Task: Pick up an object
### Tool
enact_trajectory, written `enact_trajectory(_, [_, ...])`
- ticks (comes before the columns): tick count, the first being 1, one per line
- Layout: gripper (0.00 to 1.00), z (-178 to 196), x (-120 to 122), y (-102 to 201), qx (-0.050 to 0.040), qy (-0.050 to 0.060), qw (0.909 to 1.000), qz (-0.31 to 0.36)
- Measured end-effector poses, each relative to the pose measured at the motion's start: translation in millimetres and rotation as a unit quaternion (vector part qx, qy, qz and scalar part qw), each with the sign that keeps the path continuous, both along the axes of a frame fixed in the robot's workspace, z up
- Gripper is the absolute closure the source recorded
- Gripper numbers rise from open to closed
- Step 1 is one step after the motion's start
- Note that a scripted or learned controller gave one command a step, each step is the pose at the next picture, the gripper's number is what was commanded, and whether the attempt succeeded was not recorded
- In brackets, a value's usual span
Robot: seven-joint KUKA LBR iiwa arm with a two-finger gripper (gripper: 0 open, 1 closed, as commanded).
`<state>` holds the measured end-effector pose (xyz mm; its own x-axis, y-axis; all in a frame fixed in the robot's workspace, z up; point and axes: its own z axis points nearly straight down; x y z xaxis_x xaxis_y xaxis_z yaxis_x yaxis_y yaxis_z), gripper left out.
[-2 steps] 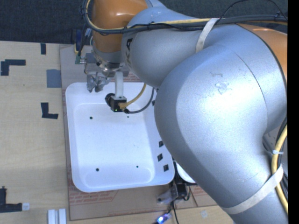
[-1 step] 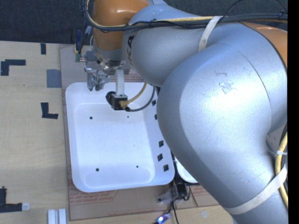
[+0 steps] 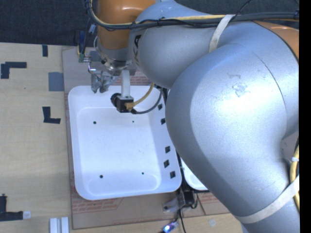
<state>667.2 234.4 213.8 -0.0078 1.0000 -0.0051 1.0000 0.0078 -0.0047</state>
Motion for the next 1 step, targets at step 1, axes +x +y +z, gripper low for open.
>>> enact_trajectory(1, [1.0,9.6,-0.1,0.2,-0.0008,0.0,1.0,0.001])
